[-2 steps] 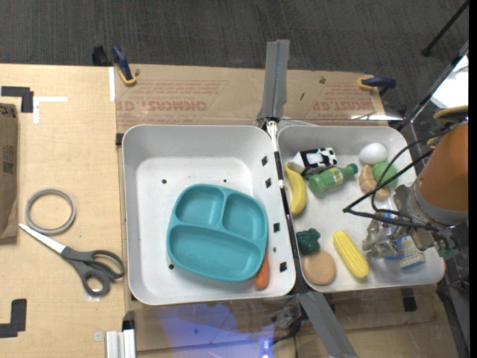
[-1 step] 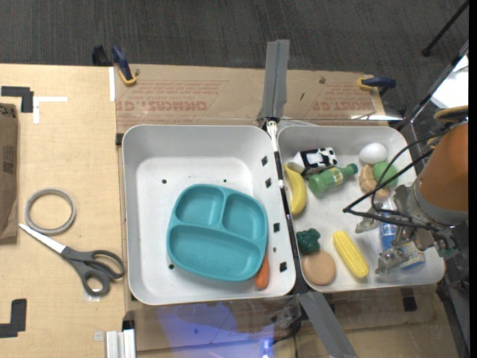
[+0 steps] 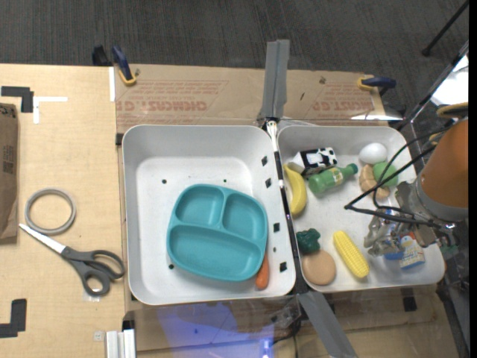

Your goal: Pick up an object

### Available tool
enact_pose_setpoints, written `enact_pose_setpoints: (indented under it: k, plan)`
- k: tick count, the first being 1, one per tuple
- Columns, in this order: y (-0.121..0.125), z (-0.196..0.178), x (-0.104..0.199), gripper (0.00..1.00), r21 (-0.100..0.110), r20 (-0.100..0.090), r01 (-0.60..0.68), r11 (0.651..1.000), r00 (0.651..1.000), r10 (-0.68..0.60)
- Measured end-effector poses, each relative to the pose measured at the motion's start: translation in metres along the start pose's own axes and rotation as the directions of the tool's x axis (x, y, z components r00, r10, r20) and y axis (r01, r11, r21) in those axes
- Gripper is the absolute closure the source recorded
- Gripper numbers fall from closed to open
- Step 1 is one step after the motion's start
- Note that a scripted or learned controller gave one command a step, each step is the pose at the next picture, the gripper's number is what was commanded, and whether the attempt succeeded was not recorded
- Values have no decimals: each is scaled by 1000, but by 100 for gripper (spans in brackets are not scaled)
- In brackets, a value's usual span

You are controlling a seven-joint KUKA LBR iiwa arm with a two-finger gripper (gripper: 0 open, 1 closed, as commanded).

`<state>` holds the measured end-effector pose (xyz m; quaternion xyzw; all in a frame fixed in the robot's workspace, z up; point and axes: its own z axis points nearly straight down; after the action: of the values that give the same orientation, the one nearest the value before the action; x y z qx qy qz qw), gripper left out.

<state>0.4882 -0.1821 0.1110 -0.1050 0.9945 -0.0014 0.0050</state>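
Just left of pincer (image 3: 381, 237), corn cob (image 3: 350, 253)

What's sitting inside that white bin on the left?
The left bin holds a teal divided plate, its three compartments bare. A small orange carrot-like piece lies at the plate's lower right edge, against the bin wall. Whatever might be beneath the plate is covered.

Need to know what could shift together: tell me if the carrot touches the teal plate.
Touching. The camera view shows the carrot lying against the lower right rim of the teal divided plate, no gap between.
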Motion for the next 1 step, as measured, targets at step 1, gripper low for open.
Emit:
enact_pose_setpoints:
  k: [1]
  plan:
    - [0, 0, 0, 0, 0, 0, 0, 1000, 1000, 0]
